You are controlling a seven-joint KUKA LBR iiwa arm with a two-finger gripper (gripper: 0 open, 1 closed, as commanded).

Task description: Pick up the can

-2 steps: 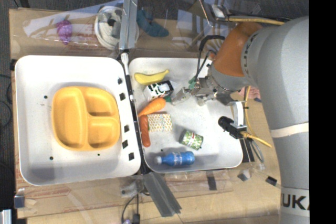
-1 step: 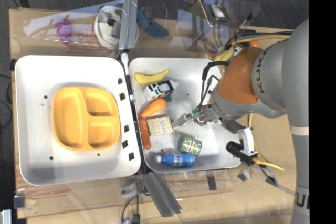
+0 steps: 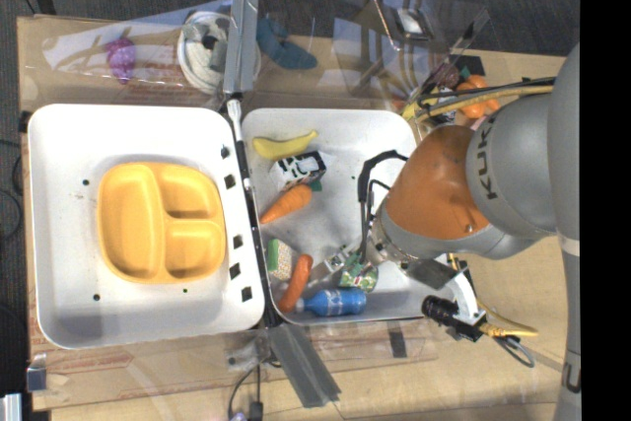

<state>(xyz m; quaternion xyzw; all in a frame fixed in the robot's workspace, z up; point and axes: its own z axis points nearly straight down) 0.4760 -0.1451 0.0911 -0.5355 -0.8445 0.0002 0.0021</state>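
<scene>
Can [image 3: 336,301] lies on its side at the front edge of right bin [image 3: 335,128], long axis along that wall, blue. Jaws [image 3: 352,264] just above it, over green-labelled clutter; can't tell their opening. Orange sausage-shaped toy [image 3: 295,282] just left of the can.

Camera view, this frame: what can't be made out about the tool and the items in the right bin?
- Tool: the orange wrist covers most of it, so its state and whether it holds anything are unreadable.
- Can: a green-labelled item under the wrist, partly covered; identity uncertain.
- Blue bottle: label too small to read.
- Right bin: its right side is hidden by the arm.
</scene>
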